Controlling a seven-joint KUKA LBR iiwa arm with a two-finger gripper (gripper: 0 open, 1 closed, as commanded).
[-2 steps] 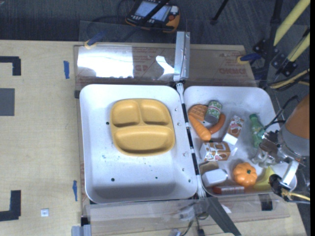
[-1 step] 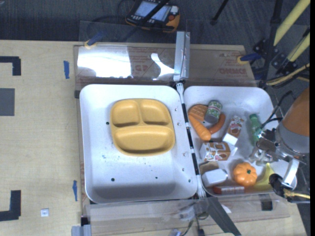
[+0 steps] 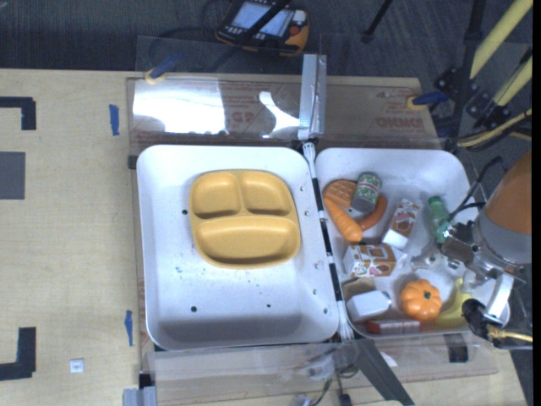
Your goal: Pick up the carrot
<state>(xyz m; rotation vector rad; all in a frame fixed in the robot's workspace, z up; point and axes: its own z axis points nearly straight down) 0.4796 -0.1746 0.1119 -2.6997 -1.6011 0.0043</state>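
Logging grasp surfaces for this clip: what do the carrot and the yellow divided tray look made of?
Carrot: probably moulded plastic toy food, going by its smooth, uniform orange skin. Yellow divided tray: likely hard plastic with a semi-matte finish, its rounded compartments catching soft highlights.

Bins [image 3: 169,184] were glossy white plastic. The tray [image 3: 245,216] was smooth, matt yellow plastic. The carrot [image 3: 342,221] looked like smooth orange plastic. The bench [image 3: 68,252] was pale, matt wood.

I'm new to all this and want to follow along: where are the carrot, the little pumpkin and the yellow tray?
carrot [image 3: 343,221]: camera view, middle of its orange body.
pumpkin [image 3: 420,299]: camera view, its top, near the stem.
yellow tray [image 3: 246,238]: camera view, floor of its large front compartment.
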